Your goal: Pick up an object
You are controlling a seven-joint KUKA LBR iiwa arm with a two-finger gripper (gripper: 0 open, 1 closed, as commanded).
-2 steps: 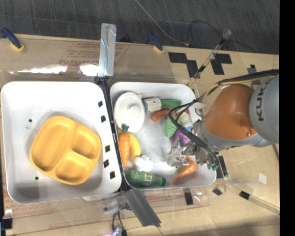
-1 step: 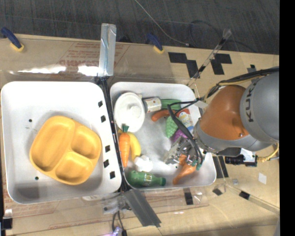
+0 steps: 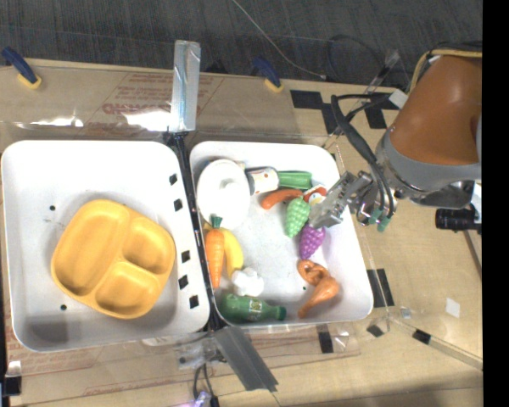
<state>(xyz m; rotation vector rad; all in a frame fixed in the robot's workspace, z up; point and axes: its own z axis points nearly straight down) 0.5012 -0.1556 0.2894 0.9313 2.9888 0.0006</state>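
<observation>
My gripper (image 3: 328, 209) hangs low over the right side of the right bin (image 3: 349, 265), coming in from the grey and orange arm (image 3: 433, 134). It sits just above a purple grape bunch (image 3: 311, 241) and beside a green grape bunch (image 3: 297, 216); I cannot tell whether it touches either. Close by lie an orange-red pepper (image 3: 278, 198) and a green cucumber (image 3: 293, 179). Further down the bin rests a brown chicken drumstick (image 3: 320, 288).
The right bin also holds a white round lid (image 3: 222, 190), a carrot (image 3: 214, 251), a banana (image 3: 233, 250), a small white item (image 3: 248, 282) and a green bottle (image 3: 251, 309). A yellow divided plate (image 3: 112, 258) lies in the left bin (image 3: 25, 193).
</observation>
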